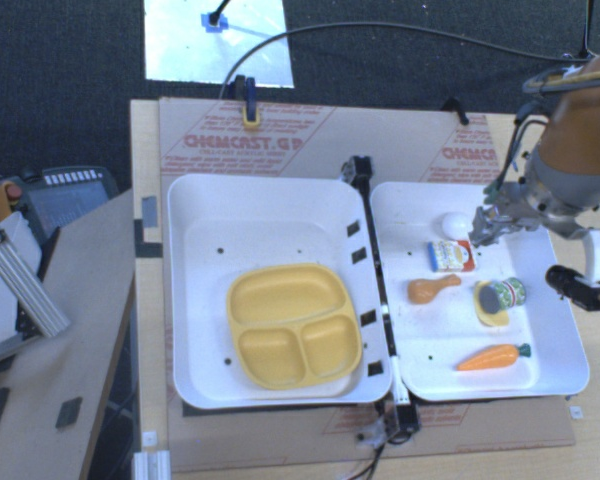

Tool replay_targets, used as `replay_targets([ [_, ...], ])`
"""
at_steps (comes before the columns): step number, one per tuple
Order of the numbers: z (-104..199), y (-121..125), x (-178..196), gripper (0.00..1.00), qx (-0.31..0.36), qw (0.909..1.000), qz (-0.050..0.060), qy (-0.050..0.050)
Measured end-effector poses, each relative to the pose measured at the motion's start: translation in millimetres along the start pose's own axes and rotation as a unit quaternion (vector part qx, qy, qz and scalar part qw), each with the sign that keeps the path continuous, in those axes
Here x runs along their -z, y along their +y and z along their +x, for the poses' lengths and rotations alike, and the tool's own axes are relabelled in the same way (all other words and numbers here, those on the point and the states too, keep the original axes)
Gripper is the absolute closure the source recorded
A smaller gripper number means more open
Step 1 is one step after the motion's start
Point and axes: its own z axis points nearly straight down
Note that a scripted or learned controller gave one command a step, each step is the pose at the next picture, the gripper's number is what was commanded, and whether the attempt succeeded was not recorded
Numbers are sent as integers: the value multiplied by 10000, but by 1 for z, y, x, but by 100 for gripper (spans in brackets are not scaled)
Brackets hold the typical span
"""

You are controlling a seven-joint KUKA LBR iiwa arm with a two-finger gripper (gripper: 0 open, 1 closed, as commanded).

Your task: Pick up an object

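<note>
The right bin (560, 368) holds several small items. A white egg-like ball (454, 225) lies at the back, with a small blue and red carton (450, 256) just in front of it. A tan drumstick (433, 289) lies mid-bin, a can with a green label on a yellow piece (499, 298) to its right, and an orange carrot (491, 358) near the front. My gripper (483, 229) hangs over the back of this bin, right beside the white ball, above the carton's far right corner. Nothing shows between its fingers.
The left bin (195, 268) holds a yellow three-compartment plate (293, 324). A black divider strip (372, 268) runs between the bins. Cardboard lies under both bins. A grey device and metal rail sit far left.
</note>
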Motion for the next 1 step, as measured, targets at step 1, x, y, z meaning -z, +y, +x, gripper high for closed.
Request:
replay_targets([
  [1,43,-12,-2,100,3,10000,3,0],
])
